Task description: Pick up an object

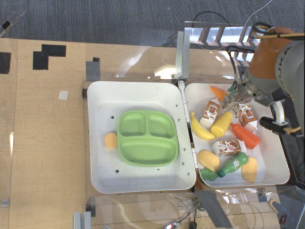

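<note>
**Arm hovering at the crowded bin, nothing picked yet**

Nearest the camera, along the front wall of the right bin (285,173), a green bottle (233,165) is lying tilted between a yellow lemon-like piece (208,159) and a small orange-yellow fruit (249,170). Just behind them a little carton (228,147) is sitting flat, with a red-orange carrot-shaped piece (246,135) angling off toward the right wall. In the left bin (95,128), a green divided plate (147,138) is resting in the middle, and a small orange piece (110,140) is lying just beside its left edge.

Farther back, a banana (200,129) is curving along the divider, a yellow bottle (221,123) is leaning beside a brown-and-white carton (210,112), and a second carton (244,113) is sitting nearby.

At the far right corner the gripper (235,97) is hanging over these back items, close above the yellow bottle and cartons. Whether its claw is apart or together, I cannot tell from here. By my reading, the approach step is in hand. The next move is calling for a clean descent onto one item, since the pieces are touching and a neighbour could get nudged.
</note>
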`<state>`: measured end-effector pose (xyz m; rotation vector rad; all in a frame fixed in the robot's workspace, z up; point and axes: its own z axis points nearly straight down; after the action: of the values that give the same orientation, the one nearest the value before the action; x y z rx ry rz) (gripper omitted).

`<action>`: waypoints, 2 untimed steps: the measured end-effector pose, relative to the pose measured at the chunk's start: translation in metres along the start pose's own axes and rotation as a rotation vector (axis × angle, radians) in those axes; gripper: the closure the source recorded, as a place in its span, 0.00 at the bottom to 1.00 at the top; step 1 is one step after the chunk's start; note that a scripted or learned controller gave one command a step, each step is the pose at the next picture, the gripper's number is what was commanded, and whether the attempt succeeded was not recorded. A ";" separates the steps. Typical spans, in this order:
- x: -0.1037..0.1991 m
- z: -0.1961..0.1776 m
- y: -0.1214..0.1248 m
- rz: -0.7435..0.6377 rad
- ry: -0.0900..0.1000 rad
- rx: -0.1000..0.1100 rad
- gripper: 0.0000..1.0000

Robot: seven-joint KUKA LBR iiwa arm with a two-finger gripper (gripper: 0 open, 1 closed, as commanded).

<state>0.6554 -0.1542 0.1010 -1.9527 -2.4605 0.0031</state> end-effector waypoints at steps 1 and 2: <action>-0.007 -0.026 0.010 0.286 0.004 0.010 1.00; -0.007 -0.038 0.011 0.280 0.002 0.007 1.00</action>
<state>0.6678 -0.1584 0.1386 -2.2724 -2.1602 0.0101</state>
